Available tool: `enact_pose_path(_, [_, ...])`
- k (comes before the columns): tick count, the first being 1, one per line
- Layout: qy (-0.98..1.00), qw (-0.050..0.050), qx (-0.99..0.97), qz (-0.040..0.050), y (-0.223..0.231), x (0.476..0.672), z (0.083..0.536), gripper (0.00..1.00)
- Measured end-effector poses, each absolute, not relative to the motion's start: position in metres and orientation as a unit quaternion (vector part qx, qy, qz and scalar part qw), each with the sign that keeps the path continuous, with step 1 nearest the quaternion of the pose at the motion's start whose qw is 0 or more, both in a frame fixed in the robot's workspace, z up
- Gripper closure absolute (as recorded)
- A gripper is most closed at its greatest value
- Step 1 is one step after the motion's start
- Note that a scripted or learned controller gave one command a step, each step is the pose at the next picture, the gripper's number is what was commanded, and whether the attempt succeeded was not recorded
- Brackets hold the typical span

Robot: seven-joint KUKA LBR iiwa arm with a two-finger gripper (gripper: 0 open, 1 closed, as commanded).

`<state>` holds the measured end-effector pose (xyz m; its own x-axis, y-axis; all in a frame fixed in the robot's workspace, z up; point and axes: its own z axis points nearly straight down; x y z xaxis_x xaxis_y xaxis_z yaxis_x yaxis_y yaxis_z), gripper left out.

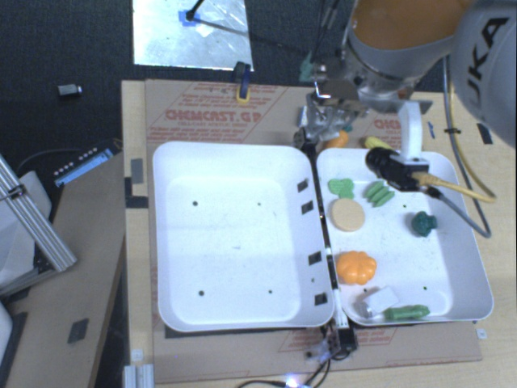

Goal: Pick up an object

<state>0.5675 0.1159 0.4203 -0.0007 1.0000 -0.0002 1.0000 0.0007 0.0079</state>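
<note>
My gripper (323, 124) hangs over the right bin's (460, 253) far-left corner, its state hidden from me; open floor lies nearer, beyond the tan disc (348, 215).

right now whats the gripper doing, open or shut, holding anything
Gripper: low over the far left corner of the right bin, beside an orange item. Whether it is open, shut or holding anything cannot be told.

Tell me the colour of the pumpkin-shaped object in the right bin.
Orange; the pumpkin-shaped object shows clearly in the camera view.
</note>
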Motion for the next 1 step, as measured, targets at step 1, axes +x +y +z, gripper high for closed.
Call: enact_pose_path(1, [0.709, -0.001, 0.706, -0.0009, 0.1105, 0.4895, 0.3954, 1.0])
